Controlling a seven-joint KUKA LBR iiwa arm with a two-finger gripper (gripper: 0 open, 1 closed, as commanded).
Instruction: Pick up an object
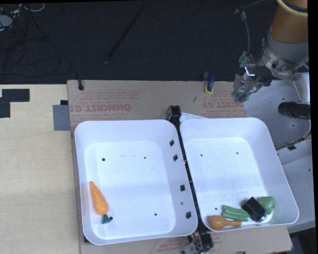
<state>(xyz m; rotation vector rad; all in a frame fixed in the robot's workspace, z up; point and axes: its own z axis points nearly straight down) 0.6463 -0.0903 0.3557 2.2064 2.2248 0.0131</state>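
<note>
Down at the near edge, the right bin [275,161] has its whole crowd packed into the front right corner: an orange pear-shaped toy [223,222] lying on its side against the front wall, a green pod-like piece [235,213] just behind it, a black block [254,208] touching that, and a second, rounder green piece [266,203] poking out beside the block. They are all bunched together and touching or nearly so.

Over in the left bin [123,133], a toy carrot [98,199] lies along the left wall near the front, orange body pointing away, with its dark green tip [106,219] toward the near wall. It sits alone, well apart from everything else.

Both bins rest side by side on a sheet of brown cardboard [127,101], joined by a black divider strip [182,170].

Further back, beyond the right bin's far corner, the gripper [244,87] hangs over the cardboard's far right edge, well clear of both bins and nowhere near any object. Whether it is spread or closed, I cannot tell; it is too small and cluttered at this angle. Above it rises the grey arm with its orange band [290,15].
</note>
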